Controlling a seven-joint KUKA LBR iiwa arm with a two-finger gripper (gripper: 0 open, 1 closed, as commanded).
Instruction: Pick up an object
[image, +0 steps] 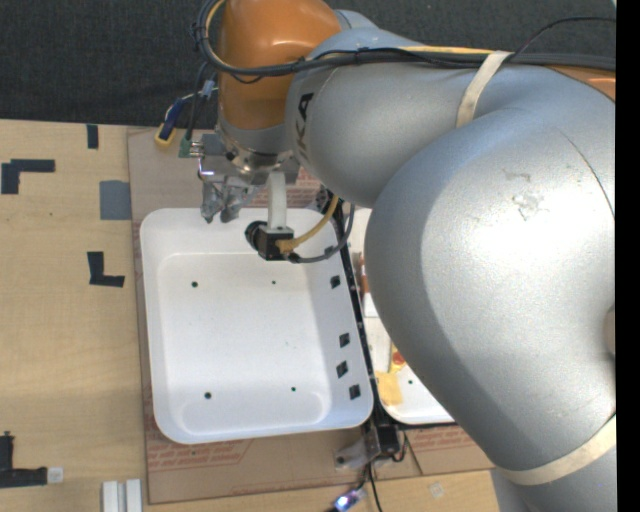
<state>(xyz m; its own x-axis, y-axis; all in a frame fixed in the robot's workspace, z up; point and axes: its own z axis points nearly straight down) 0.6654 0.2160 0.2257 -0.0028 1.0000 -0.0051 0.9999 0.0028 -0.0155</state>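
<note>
Gripper (236, 206) hangs over the far edge of the left bin (158, 330), towards that bin's far-left corner. Can't tell from this angle whether it's released or clenched, and nothing is visibly in it. A black cabled fitting (268, 241) hangs just beside it and looks like arm hardware, not a pick target.

Left bin floor shows just four small dark dots, nothing to grab.

The only candidate I see is a small yellow object (389, 383) in the right bin (425, 408), hard against that bin's left edge near its front-left corner. The arm (480, 260) covers most of it.

Handling, as a guess from the sliver showing:
- Small, so probably light. Weight shouldn't be a problem.
- Stiff or soft: can't tell.
- It sits next to the bin wall, so one jaw has little room on that side. I'd align the jaws parallel to the left edge and close across the object's narrow side.
- Risk: clipping the rim, or nudging the object tighter into the corner.

The gripper is well apart from it, so it needs a move across to the right bin first.
</note>
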